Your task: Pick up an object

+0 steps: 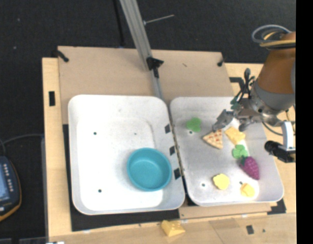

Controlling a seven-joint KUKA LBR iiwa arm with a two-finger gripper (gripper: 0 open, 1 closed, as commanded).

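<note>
1. We are viewing two white bins side by side on the tabletop (pixel 55 136): the left bin (pixel 95 121) and the right bin (pixel 197 177).
2. The arm (pixel 278 75) is reaching in from the right, and its hand (pixel 228 118) is hanging low over the far part of the right bin. We cannot tell whether its fingers are apart or together, and we are seeing nothing clearly between them.
3. Just near of the hand, a pizza-slice toy (pixel 214 139) and a yellow block (pixel 235 134) are lying close together.
4. A green leafy piece (pixel 193 124) is sitting to the left of the hand, apart from it.
5. Nearer in the same bin, a small green piece (pixel 240 151) is touching a purple grape bunch (pixel 250 168); a yellow round piece (pixel 221 181) and a small yellow piece (pixel 247 189) are lying nearest.
6. A blue bowl (pixel 149 169) is sitting upright in the near right part of the left bin.
7. A yellow wedge (pixel 172 228) is lying on the tabletop outside the bins, at the near edge.
</note>
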